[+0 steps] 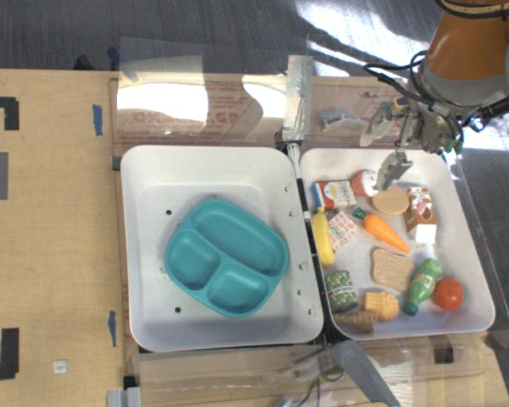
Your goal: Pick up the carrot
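Metal tool (pixel 396 170) hangs over the right bin's (pixel 475 227) far end, and whether it is released or clenched cannot be told. Just below it lies a round tan slice (pixel 390 200); next lies the carrot (pixel 383 231), a smooth orange cone, untouched, with a grainy bread slice (pixel 393 267) beyond.

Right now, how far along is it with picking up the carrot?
Nothing looks done yet: the carrot lies in the right bin among the other toy food, beside the bread slice. In hand: the gripper hangs above the bin's far end, near the round bun, with nothing visibly held. Left: move over the carrot, descend, grasp and lift.
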Controlling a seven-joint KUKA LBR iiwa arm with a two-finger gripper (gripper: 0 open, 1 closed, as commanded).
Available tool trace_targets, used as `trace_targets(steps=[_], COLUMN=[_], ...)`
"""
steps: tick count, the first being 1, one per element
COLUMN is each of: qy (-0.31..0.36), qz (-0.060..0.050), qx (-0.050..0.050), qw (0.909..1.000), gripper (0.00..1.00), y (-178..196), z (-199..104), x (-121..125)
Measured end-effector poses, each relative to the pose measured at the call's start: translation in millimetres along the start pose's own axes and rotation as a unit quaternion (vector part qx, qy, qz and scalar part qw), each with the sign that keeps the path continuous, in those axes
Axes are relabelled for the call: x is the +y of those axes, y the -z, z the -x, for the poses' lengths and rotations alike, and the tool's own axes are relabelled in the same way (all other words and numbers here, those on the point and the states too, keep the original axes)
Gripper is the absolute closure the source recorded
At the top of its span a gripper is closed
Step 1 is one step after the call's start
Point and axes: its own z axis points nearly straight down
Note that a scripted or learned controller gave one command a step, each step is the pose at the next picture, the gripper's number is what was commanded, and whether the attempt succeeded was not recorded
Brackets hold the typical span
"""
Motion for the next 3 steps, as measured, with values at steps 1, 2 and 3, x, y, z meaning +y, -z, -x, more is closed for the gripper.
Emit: trace_targets(steps=[1, 2, 3], qy=[0.017, -0.002, -0.001], qz=[0.001, 0.000, -0.001], qx=[0.007, -0.002, -0.008], qw=[0.9998, 1.0000, 1.0000], gripper=[0.00, 0.00, 1.00], y=[-126, -143, -129], z=[-59, -72, -68], x=[-14, -18, -17])
